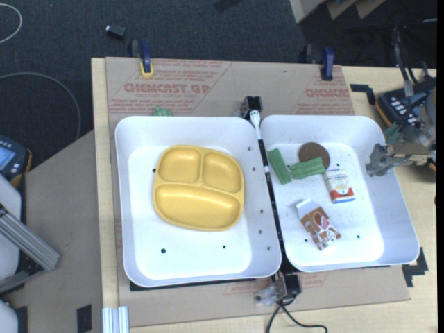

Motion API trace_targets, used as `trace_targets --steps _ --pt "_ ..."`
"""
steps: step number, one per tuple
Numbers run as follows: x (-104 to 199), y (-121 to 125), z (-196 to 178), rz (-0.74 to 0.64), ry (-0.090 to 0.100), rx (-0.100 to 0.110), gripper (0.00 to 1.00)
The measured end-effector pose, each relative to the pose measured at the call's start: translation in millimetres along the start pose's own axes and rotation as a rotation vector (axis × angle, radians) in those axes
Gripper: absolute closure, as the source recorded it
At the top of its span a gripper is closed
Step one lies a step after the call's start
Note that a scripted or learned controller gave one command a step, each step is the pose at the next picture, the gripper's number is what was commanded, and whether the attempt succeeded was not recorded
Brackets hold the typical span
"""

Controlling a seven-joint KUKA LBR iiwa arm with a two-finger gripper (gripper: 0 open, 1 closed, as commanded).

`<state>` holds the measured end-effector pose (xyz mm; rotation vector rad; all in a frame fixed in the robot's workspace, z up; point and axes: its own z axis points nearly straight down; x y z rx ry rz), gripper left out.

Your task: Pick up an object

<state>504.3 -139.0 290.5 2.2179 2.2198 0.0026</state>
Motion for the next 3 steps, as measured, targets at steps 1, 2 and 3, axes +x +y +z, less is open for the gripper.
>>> trace_targets --steps 1,2,3 --pt "92.6 -25.2 -10.0 -0.010 0.006 0.006 1.00" --pt "151.1 -23.9 -46.8 -0.008 0.004 -0.002 1.00" --pt "252.5 -23.9 -124.3 -0.012 0.006 -0.007 1.00"
